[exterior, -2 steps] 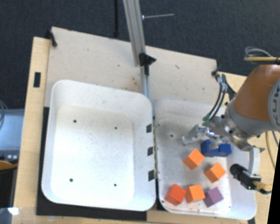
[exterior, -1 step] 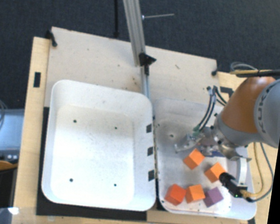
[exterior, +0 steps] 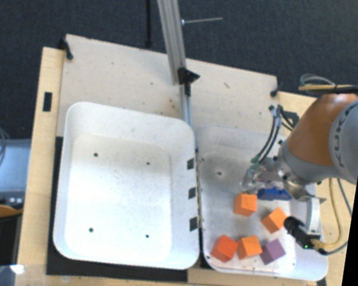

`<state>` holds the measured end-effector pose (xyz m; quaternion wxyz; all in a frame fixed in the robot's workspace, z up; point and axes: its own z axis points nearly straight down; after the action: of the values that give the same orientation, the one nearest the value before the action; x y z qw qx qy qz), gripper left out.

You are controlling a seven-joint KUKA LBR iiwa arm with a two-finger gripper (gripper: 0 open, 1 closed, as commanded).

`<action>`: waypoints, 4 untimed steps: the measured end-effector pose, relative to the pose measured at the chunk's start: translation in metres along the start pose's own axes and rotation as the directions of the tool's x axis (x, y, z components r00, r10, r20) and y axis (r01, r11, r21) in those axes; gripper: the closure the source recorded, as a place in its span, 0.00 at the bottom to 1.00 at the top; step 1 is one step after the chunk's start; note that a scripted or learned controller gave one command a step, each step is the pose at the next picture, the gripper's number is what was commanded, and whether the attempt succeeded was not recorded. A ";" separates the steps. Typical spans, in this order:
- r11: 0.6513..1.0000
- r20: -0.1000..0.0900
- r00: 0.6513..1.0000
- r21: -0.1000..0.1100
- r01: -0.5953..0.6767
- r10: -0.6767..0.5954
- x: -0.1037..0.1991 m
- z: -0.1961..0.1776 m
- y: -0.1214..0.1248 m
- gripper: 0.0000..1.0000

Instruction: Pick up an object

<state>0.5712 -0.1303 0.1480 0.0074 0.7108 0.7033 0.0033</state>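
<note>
Orange cube (exterior: 245, 204) lies in the right bin (exterior: 221, 154), just below the gripper (exterior: 257, 182); whether the gripper is open or closed cannot be determined. Centre over the cube, descend vertically, and avoid the neighbouring blue block (exterior: 270, 194).

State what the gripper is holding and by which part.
Cannot be told: the gripper sits low in the right bin just above an orange block.
</note>
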 end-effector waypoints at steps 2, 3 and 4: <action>1.000 -0.004 1.000 0.016 0.005 -0.005 -0.009 -0.053 0.005 1.00; 1.000 -0.007 1.000 0.017 0.017 -0.017 0.042 -0.050 0.015 1.00; 1.000 -0.007 1.000 0.012 0.018 -0.018 0.094 -0.067 0.027 1.00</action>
<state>0.5979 -0.0360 0.2153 0.0006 0.7043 0.7099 0.0017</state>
